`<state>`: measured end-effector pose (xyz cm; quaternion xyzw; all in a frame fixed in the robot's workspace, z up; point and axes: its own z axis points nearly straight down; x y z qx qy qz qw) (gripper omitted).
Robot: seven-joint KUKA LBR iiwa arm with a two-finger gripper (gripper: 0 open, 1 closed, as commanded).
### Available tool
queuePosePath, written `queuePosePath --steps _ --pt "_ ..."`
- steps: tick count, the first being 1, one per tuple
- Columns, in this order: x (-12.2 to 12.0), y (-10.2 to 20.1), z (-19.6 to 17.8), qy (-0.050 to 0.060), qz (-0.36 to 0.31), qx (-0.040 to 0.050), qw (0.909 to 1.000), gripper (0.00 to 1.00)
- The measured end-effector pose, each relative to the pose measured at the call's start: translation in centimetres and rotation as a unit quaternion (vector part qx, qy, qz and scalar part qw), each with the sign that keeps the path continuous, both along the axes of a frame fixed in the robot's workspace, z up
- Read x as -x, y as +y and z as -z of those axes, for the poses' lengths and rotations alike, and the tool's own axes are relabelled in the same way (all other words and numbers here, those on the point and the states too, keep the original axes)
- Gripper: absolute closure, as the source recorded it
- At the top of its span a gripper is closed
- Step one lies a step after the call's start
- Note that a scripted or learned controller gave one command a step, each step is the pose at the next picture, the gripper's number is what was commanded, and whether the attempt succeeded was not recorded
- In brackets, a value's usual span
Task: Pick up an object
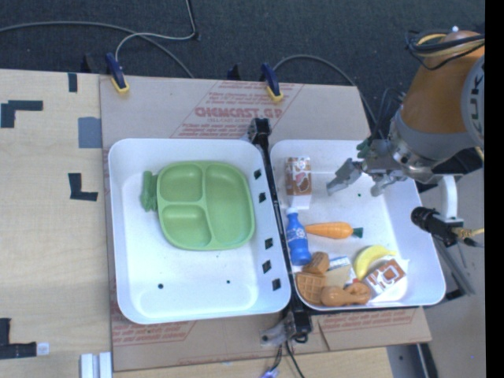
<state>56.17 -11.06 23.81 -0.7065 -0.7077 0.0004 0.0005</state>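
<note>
Carrot (328, 230) mid right bin (431, 246), room around; pincer (363, 179) spread open, nothing held, above.

The right bin (431, 286) carries the pickable things. A small brown-and-white carton (298, 175) lies flat near its upper left corner. Below it a blue bottle (297, 239) with a white cap lies along the left wall, cap toward the carton. An orange carrot (331, 230) with a dark green stub lies crosswise just right of the bottle. At the lower end a cluster is packed together: a waffle (309, 287), tan bread-like pieces (345, 294), a yellow banana (370, 257), and a red-and-white packet (387, 277). In the left bin (130, 282) a green divided plate (206, 204) lies flat, a darker green piece (147, 190) touching its left rim.
</note>
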Motion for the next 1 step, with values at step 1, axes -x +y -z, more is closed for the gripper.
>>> queuePosePath --steps 1 --pt "-6.10 2.85 5.45 0.001 0.000 0.0002 1.0000 0.00"
